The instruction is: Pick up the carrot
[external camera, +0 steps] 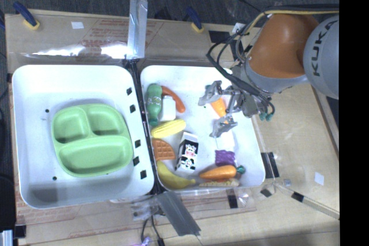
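Observation:
The carrot [218, 173], orange with a green top on its right end, lies on its side at the front of the right bin [190, 75]. My gripper [217, 108] hangs over the bin's right-middle part, well behind the carrot and apart from it. Its fingers [210, 93] stand wide open. A small orange wedge [218, 106] shows in the gap between them; it is much narrower than the gap, and I cannot tell whether either finger touches it.
Around the carrot are a purple piece [225, 156], a cow-print carton [187, 153] and a banana [173, 178]. Corn [168, 128], a waffle [163, 150], a green bottle [154, 99] and an orange-red piece [175, 99] crowd the bin's left side. A green divided tray [90, 138] sits in the left bin.

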Motion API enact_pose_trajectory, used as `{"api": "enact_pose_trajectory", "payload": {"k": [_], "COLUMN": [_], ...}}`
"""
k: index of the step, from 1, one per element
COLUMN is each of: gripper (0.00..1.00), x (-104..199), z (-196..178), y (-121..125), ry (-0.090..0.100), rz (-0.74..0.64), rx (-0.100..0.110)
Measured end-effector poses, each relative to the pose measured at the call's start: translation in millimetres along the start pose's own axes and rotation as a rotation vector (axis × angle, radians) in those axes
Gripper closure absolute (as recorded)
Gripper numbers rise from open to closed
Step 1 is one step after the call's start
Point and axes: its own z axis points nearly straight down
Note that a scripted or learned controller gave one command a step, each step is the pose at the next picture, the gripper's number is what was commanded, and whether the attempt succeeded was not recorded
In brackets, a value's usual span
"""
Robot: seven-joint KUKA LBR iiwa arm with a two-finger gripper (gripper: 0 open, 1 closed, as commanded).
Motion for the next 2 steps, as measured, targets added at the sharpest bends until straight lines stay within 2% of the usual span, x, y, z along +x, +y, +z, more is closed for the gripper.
{"api": "enact_pose_trajectory", "payload": {"k": [1, 2], "gripper": [0.00, 1.00], "x": [-45, -48], "z": [106, 93], "y": [-45, -43], "ry": [-0.001, -0.008], "rz": [0.005, -0.002], "rx": [0.001, 0.003]}}
